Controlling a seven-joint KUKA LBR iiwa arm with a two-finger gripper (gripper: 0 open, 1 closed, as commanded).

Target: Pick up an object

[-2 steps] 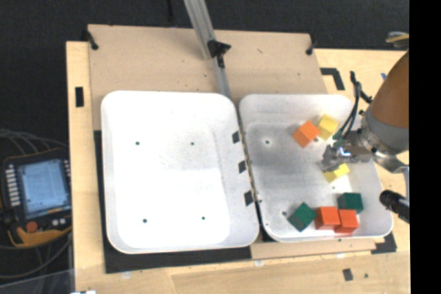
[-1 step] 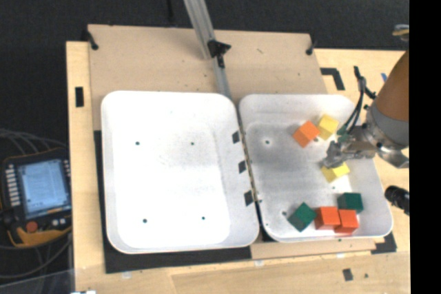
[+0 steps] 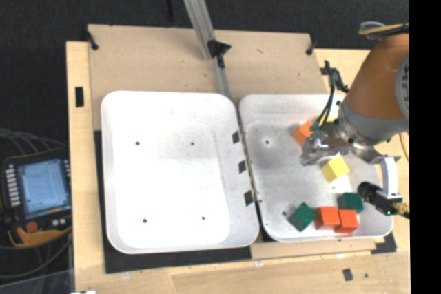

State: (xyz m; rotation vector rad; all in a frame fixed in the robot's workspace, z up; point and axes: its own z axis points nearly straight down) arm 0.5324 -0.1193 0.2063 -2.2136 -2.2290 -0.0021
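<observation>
Gripper [image 3: 318, 150] is hanging low in the right white bin [image 3: 275, 113], finger state I cannot tell, just left of the small yellow cube [image 3: 335, 169], which is looking light, rigid and smooth, so I'd be pinching across two opposite flat faces.

From my remote seat I see the grey KUKA arm with the orange band [image 3: 383, 89] coming in from three o'clock, its bulky orange-and-grey wrist section sitting at roughly the two to three o'clock part of the frame. The arm bends down toward the centre, and the metallic two-finger gripper [image 3: 315, 150] points toward nine o'clock, low over the bench. I cannot make out how its tips are set. A black cable runs along the arm's eleven o'clock side.
</observation>
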